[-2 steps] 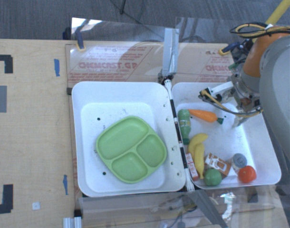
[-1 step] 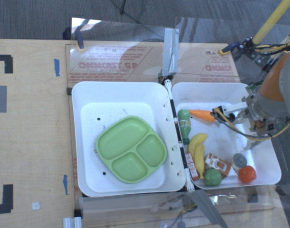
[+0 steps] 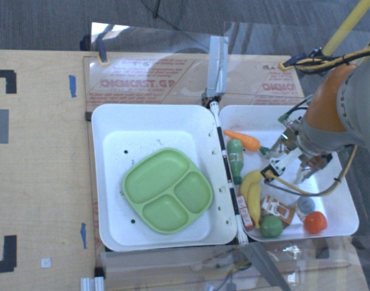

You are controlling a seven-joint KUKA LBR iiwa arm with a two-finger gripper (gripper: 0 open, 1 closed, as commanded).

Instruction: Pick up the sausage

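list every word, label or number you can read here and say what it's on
Red print on the clear sheet behind the left bin: mirrored and blurred, too unclear to quote.
Red print on the clear sheet behind the right bin: too blurred to read.
Label on the green bottle: too small to read.
Print on the brown carton: too small to read.
No legible text.
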